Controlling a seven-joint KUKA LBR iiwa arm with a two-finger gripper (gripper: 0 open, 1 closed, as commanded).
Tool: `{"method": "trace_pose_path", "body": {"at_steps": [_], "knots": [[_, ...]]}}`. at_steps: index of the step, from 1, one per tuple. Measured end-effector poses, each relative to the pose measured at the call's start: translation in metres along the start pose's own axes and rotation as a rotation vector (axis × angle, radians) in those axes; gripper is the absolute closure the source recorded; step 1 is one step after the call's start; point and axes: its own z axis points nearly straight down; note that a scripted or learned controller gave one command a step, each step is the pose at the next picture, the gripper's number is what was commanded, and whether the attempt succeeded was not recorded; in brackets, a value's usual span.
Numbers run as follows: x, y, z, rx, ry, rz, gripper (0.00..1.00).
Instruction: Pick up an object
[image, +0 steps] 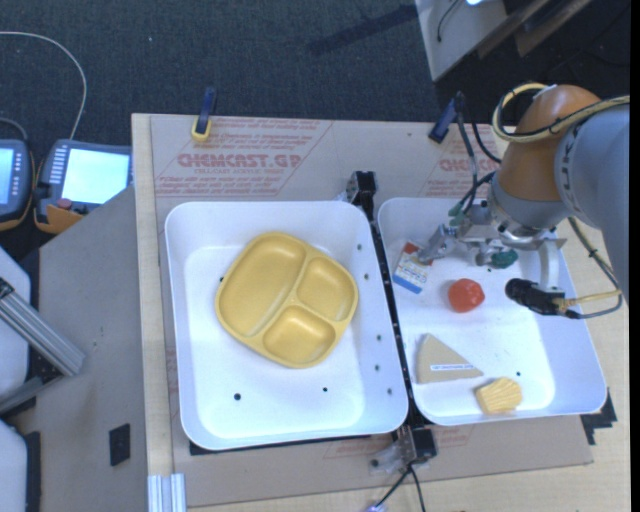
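Camera view: the end effector (478, 243) hovers over the right bin (590, 385); its spread I cannot tell. The red ball (465, 294) lies just below it; descend centred on the ball, avoiding the card (411, 272) alongside.

Both bins (190, 300) are white. The tray (287, 298) in the left one is plain pale yellow. In the right bin, the ball (465, 294) is red-orange, the wedge (448, 361) tan with a white label, the ridged piece (498, 396) bright yellow, and the small card (410, 272) white with blue and red. The arm (560, 160) is grey with an orange band.
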Motion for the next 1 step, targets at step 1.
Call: {"method": "trace_pose_path", "body": {"at_steps": [1], "knots": [[0.0,0.0025,-0.0152,-0.009,-0.003,-0.002,1.0]]}}
